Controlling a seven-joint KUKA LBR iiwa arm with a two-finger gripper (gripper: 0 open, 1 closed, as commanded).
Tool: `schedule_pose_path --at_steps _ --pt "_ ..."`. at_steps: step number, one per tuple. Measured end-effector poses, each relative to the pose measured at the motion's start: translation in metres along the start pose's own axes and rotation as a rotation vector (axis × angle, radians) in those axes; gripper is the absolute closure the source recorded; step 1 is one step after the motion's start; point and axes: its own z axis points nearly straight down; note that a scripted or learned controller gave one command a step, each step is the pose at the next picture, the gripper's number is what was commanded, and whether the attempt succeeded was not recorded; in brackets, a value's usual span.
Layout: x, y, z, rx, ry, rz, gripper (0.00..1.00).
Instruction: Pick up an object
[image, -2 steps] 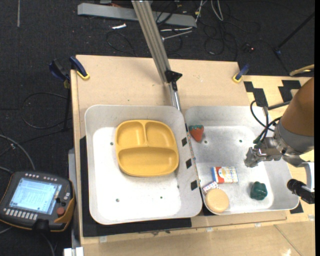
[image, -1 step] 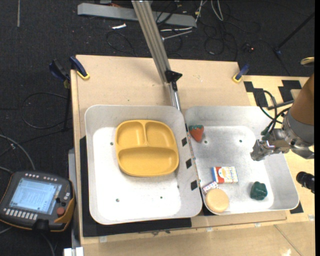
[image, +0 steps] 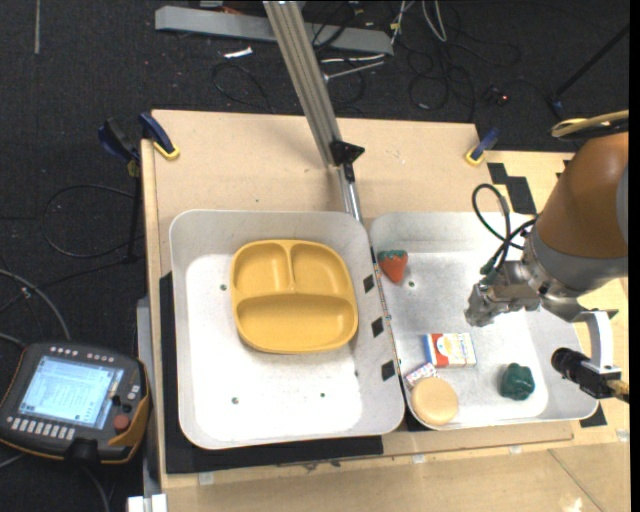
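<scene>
Claw (image: 483, 308) above right bin (image: 440, 240), near carton (image: 448, 350)

Two bins sit side by side on the tabletop (image: 250, 150). The left bin (image: 200, 400) holds a divided plate (image: 295, 296) toward its far half. In the right bin (image: 440, 235), a strawberry (image: 394, 265) lies near the far left corner, a small carton (image: 447, 350) sits near the middle, a round bun (image: 436, 401) lies at the near left edge just before the carton, and a small lumpy item (image: 517, 380) rests to the carton's right. The gripper (image: 487, 306) hangs over the right bin, behind the carton. A handheld controller (image: 70, 400) lies left of the tabletop.
</scene>
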Motion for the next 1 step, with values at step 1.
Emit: schedule_pose_path --at_steps 1 --pt "0.0563 0.0088 -0.0147 -0.004 -0.001 -0.001 1.0"
